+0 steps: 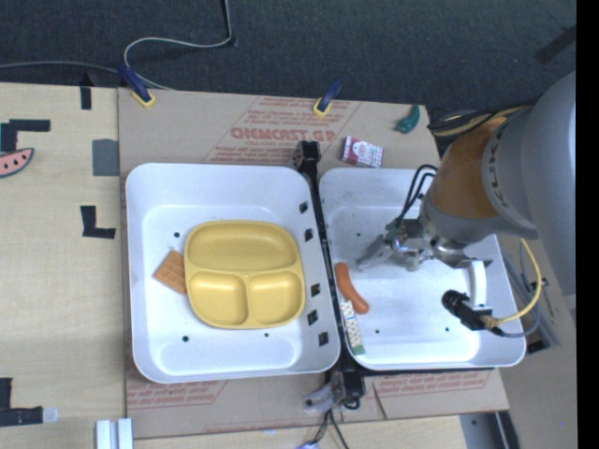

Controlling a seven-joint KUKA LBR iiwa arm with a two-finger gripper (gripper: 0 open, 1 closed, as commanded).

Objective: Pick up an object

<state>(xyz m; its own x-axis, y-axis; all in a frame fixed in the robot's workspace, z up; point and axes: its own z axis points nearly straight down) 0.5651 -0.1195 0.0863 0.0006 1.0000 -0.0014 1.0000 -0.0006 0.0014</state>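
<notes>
Arm is hanging over the right bin (421, 340), gripper (374, 253) low near its centre, fingers pointing toward 9 o'clock; can't tell their spread, nothing visibly between them. Nearest candidate: orange sausage-like object (350, 287) lying at 7 o'clock of the gripper, by the bin's left wall. Looks like approach step. Next: shifting over it, descending, closing.

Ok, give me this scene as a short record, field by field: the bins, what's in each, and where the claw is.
left bin: yellow tray, on top of an orange card
right bin: orange carrot and a small packet, both by its left wall
claw: over the right bin, right of the carrot
held: nothing seen
</notes>
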